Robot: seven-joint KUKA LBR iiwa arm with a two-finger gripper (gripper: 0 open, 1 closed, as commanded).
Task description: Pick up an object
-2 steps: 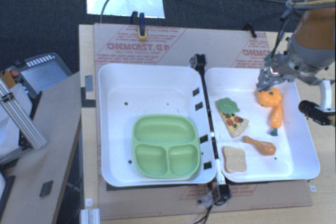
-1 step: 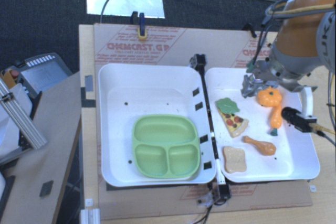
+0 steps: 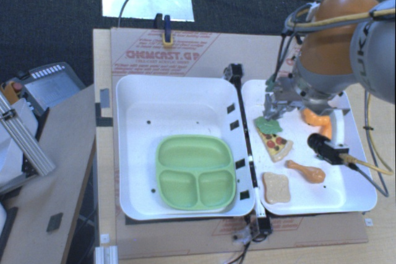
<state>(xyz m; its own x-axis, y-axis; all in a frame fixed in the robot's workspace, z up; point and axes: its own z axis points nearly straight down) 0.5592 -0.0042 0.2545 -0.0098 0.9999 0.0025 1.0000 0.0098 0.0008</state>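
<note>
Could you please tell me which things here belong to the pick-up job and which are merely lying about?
Belonging to the job:
- hand, low over the right bin
- green leaf piece
- pizza slice
- toast
- drumstick
- orange piece

Lying about:
- green divided tray in the left bin
- clamp on the cardboard
</note>
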